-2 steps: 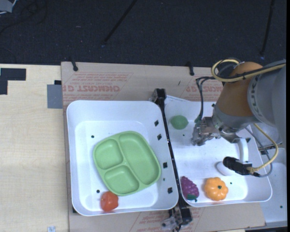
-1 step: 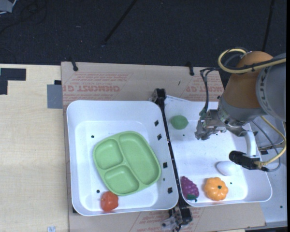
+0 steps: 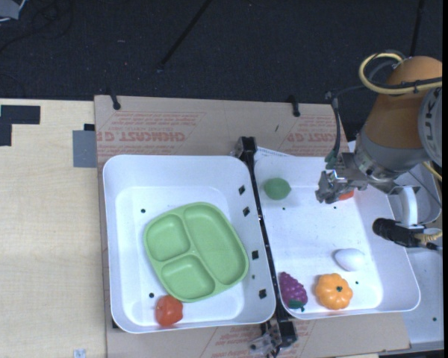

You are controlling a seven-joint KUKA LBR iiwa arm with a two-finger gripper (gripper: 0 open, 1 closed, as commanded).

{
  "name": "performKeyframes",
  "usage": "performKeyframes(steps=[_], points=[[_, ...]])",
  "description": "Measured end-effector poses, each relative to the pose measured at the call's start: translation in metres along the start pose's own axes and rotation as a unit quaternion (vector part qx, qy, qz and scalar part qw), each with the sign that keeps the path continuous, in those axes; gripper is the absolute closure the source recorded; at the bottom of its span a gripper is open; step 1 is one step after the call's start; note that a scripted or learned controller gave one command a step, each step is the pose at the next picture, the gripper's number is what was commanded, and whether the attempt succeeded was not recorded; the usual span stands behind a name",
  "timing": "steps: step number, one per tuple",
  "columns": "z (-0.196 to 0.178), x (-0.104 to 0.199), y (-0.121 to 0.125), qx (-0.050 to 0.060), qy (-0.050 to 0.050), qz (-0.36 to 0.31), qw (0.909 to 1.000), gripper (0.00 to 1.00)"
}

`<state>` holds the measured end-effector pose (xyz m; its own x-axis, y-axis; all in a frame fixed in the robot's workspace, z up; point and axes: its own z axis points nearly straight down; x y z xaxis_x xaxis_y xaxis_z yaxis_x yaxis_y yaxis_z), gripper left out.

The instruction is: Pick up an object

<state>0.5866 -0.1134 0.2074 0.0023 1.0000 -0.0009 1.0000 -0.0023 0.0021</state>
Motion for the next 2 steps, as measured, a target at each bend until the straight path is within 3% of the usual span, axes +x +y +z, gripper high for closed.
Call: performKeyframes(steps=[1, 2], points=[[-0.052, -0.001, 0.001, 0.0, 0.0, -0.001, 1.0, 1.0], [-0.046, 0.041, -0.002, 0.003, 0.001, -0.003, 1.0, 1.0]])
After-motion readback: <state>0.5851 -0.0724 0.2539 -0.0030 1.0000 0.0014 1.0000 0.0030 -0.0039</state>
